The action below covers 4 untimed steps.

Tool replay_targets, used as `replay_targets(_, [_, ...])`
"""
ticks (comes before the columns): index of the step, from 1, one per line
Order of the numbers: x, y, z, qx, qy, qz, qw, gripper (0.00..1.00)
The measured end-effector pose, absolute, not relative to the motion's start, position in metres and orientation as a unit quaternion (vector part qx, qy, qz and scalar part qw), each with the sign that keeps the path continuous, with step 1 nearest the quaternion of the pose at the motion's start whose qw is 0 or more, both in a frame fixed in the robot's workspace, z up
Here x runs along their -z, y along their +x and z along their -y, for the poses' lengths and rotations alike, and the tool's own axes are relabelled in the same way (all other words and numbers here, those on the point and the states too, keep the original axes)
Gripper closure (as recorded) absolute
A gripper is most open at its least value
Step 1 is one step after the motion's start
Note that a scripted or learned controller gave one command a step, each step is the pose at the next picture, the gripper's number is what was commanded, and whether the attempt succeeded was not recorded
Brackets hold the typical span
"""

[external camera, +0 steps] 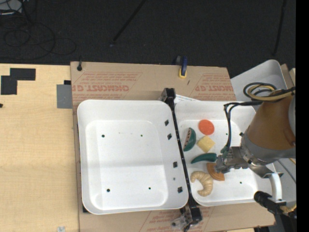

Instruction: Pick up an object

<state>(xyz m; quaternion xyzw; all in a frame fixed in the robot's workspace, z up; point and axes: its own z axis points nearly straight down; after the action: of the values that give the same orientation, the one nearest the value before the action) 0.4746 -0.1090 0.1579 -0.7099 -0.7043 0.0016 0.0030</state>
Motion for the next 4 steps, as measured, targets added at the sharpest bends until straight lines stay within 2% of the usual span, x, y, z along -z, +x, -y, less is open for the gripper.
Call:
replay_targets(1, [-0.212,0.522,0.058,0.0023,-0.705,0.710,-0.001,1.00])
replay_targets(2, [-0.301,0.548,-0.026,0.0038,-0.703,0.711,-0.002,1.00])
replay_targets(3, [-0.383,0.562,-0.080,0.0033,-0.705,0.709,-0.002,1.00])
replay_targets(4, [-0.317,0.511,-0.108,-0.0048,-0.706,0.708,0.004,1.00])
